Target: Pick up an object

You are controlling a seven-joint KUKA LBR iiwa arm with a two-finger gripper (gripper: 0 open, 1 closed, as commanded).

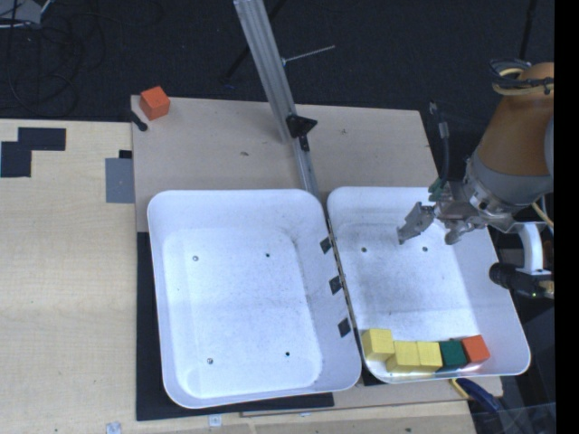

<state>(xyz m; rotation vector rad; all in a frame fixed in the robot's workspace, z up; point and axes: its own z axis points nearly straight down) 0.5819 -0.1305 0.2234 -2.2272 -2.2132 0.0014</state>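
Along the near edge of the right bin (pixel 407 287) lies a row of blocks: a yellow block (pixel 378 343), a second yellow block (pixel 416 355), a green block (pixel 451 353) and an orange-red block (pixel 475 348). My gripper (pixel 432 228) hangs over the far part of the right bin, well above and behind the blocks. Its two fingers are spread apart with nothing between them.
The left bin (pixel 240 297) sits beside the right one, joined by black clips. An orange cube (pixel 155 102) rests on the bench at the far left corner. A slanted metal rail (pixel 276 80) rises behind the bins.
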